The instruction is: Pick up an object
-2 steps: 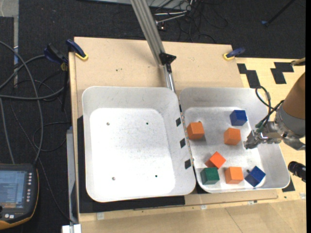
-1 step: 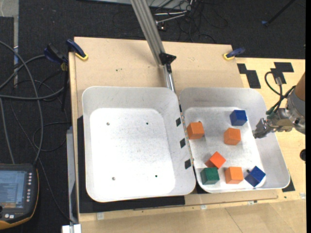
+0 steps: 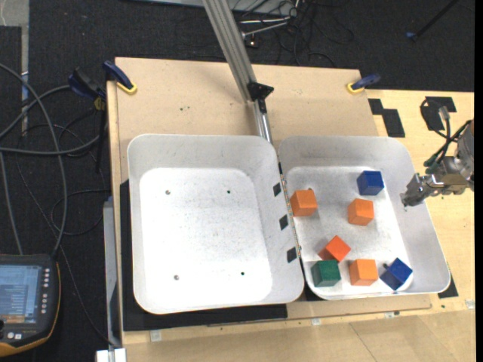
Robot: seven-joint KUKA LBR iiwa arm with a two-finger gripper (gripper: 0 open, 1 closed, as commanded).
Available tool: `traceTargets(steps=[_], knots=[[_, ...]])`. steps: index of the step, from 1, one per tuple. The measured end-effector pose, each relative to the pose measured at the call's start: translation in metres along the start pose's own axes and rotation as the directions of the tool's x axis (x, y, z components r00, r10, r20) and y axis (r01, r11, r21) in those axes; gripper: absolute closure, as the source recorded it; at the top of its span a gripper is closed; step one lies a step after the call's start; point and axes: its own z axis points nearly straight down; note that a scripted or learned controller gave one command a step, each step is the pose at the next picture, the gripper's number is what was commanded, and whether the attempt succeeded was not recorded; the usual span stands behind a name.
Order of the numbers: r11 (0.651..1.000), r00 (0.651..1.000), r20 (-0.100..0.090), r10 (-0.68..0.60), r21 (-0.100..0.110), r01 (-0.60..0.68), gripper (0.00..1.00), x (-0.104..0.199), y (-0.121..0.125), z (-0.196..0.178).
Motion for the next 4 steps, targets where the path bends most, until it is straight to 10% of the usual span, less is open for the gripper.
traceTargets(steps=[4], knots=[[1.0, 1.0, -0.004, -0.004, 0.004, 0.004, 1.0, 0.201, 0.068, 0.008]])
